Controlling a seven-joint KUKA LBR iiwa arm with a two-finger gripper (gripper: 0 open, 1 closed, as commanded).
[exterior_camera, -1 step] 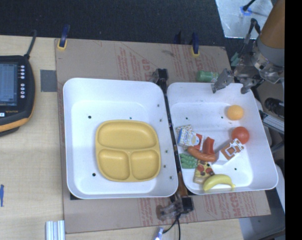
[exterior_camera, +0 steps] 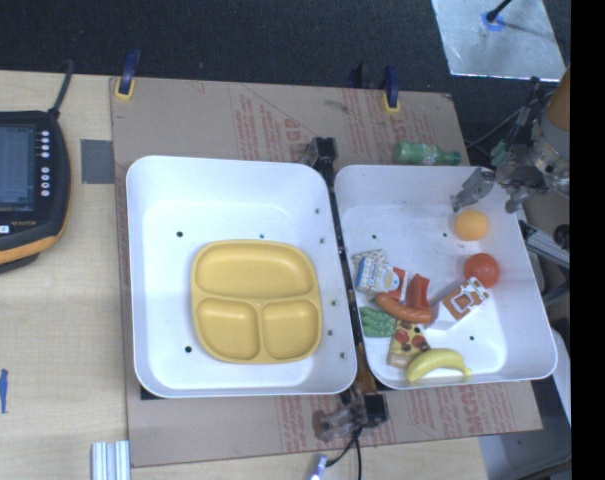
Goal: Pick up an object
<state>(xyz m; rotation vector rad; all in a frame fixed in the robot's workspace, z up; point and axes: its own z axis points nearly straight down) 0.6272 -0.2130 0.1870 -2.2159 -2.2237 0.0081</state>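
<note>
I'm seeing the gripper hanging over the right bin's far right corner; can't tell its grip state. The orange ball is sitting just toward the camera from it, round, no axis to align. I'm judging bare floor around it, the tomato nearest.
</note>
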